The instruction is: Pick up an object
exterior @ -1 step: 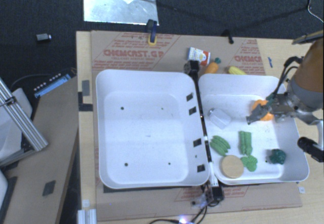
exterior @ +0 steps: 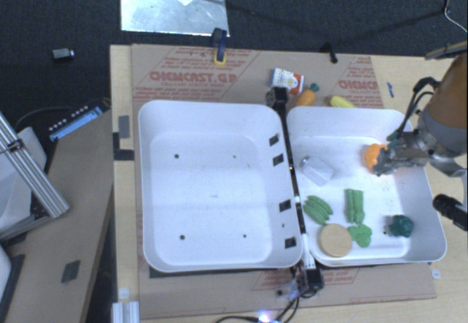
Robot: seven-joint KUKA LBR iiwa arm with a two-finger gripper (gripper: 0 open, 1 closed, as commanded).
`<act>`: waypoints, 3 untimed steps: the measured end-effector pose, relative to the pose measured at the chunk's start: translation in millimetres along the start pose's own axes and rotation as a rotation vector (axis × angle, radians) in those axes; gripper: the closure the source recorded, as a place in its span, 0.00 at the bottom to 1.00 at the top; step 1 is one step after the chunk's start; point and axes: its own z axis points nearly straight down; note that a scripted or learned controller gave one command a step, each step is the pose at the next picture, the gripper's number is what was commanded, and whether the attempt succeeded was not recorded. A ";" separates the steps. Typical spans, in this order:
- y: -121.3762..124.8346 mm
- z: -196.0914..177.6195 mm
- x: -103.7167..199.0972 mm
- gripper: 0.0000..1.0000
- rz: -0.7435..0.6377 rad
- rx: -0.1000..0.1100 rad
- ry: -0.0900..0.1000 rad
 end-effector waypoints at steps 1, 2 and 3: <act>-36.0 -118.4 -10.8 1.00 0.004 -0.010 -0.004; -45.7 -279.5 -14.9 1.00 0.001 -0.017 -0.007; 28.9 -320.9 -15.5 1.00 -0.001 -0.006 -0.004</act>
